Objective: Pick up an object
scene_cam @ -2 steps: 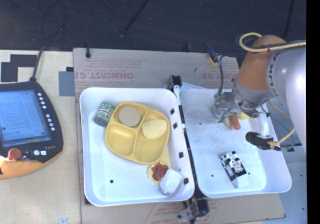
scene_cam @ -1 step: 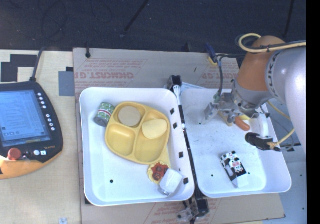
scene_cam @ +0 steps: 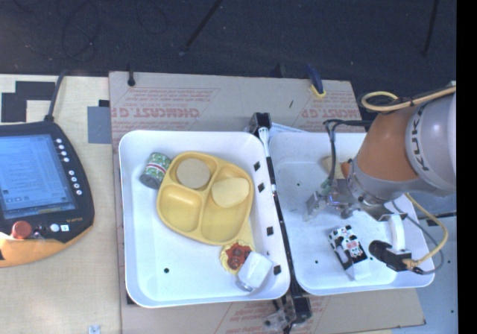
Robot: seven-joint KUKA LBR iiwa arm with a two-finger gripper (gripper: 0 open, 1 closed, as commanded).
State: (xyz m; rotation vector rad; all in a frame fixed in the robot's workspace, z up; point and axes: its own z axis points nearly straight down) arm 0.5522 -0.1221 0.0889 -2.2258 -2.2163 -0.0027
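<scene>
White plastic frames the job: two shallow bins side by side, the left bin [scene_cam: 179,269] crowded, the right bin [scene_cam: 298,172] nearly bare, and I am working over the right one. My grey arm [scene_cam: 428,150] comes in from the right with its orange band sitting above the wrist.

Largest of the loose things is the yellow divided tray [scene_cam: 179,206] in the left bin, with two pale round pieces [scene_cam: 194,172] in its upper compartments. Just beside its top-left edge lies a green-striped can [scene_cam: 156,167]. At its lower corner are a white cup [scene_cam: 253,269] and a small red piece [scene_cam: 237,254], which touch or nearly touch.

In my bin the likeliest pick is a small black-and-white object [scene_cam: 347,244], lying on the floor near the front wall.

By my reckoning nothing is picked up yet. That object rests flat, apart from my gripper [scene_cam: 322,202], which hangs low over bare floor nearer the dividing wall. I see nothing carried there. Whether the gripper is open or closed I cannot tell; it is too blurred. Approach, closing and lifting all remain.
</scene>
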